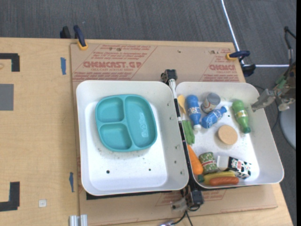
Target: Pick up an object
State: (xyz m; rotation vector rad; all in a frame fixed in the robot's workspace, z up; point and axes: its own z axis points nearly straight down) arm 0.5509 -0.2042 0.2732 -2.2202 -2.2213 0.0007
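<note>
The right bin (266,149) holds several small objects. Two blue bottles (192,108) (212,117) and a grey can (212,100) lie at its far left. A green bottle (241,116) lies toward the far right, with a tan round disc (227,135) near the middle. An orange carrot (194,160), a green can (207,161), a black-and-white carton (239,167) and a red sausage-like piece (220,179) sit along the near side. My gripper (264,101) hangs over the bin's far right rim, just right of the green bottle, with nothing seen in it.
The left bin (89,140) carries a teal divided plate (126,122). A green strip (188,131) lies along the wall between the bins. Clamps (81,37) (239,55) hold the cardboard sheet at its far corners. A white cable (225,13) runs across the floor.
</note>
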